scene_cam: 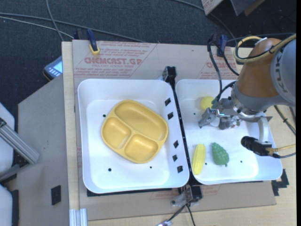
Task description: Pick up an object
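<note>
The gripper (210, 118) hangs low inside the right bin (244, 174); I cannot tell its grip. A yellow ball (206, 102) sits just behind it, and the corn cob (199, 158) and green piece (219, 154) lie nearer me.

My one fixed camera sits above the bench (117, 55), looking down at a slant from moderate distance. Both white bins fit the frame: the left bin (89, 126) near centre, the right bin (244, 171) toward the right edge, where the arm (263, 74) enters. Dark floor (141, 13) fills the top.
</note>
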